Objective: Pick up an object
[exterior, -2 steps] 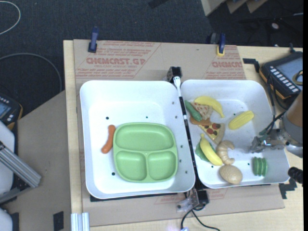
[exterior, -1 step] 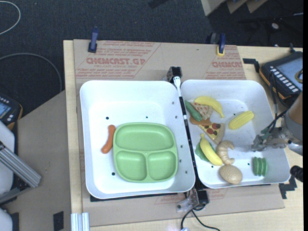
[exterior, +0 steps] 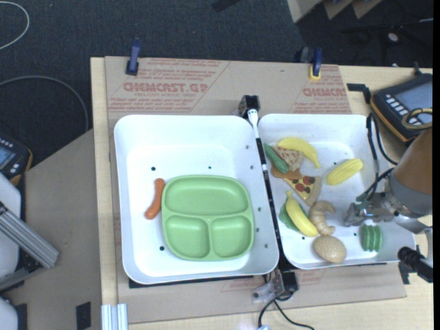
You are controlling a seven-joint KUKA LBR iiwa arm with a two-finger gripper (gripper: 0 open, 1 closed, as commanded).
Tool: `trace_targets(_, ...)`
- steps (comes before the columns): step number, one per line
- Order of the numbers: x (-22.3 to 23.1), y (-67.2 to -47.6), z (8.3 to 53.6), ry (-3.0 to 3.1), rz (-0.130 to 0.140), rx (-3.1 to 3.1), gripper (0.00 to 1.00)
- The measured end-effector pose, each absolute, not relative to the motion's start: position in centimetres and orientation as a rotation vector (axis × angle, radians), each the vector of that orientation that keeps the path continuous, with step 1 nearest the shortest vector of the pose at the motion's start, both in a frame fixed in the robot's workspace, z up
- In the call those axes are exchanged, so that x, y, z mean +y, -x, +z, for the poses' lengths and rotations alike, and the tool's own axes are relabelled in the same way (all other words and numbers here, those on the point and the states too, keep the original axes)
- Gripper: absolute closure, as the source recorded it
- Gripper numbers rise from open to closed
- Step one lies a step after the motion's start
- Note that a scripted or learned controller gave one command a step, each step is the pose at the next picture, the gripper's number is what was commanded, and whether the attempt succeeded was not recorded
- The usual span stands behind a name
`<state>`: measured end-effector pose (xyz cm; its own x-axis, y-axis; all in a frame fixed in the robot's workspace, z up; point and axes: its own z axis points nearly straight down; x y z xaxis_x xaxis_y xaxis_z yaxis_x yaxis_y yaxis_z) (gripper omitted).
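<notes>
The right bin (exterior: 330, 130) holds toy food: a yellow banana (exterior: 301, 148), a pizza slice (exterior: 303, 182), a yellow corn cob (exterior: 344, 171), a second banana (exterior: 300, 217), a beige ginger root (exterior: 321, 216), a tan potato (exterior: 331, 248) and a green cucumber piece (exterior: 370, 238). My gripper (exterior: 359, 213) hangs low over the bin's right side, just above the cucumber piece and right of the ginger root. Nothing can be seen held in it. The arm's orange band (exterior: 421, 170) rises behind it.
The left bin (exterior: 130, 184) carries a green divided tray (exterior: 206, 216) with an orange hot dog (exterior: 155, 198) lying beside it. A yellow and black device (exterior: 405, 108) sits at the bench's right back corner. Blue clamps (exterior: 133, 58) grip the far edge.
</notes>
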<state>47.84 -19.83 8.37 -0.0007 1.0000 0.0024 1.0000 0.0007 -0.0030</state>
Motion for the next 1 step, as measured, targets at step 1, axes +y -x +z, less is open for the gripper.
trace_targets(1,-22.42,-49.54,8.47,2.224,0.000,-2.224,1.00)
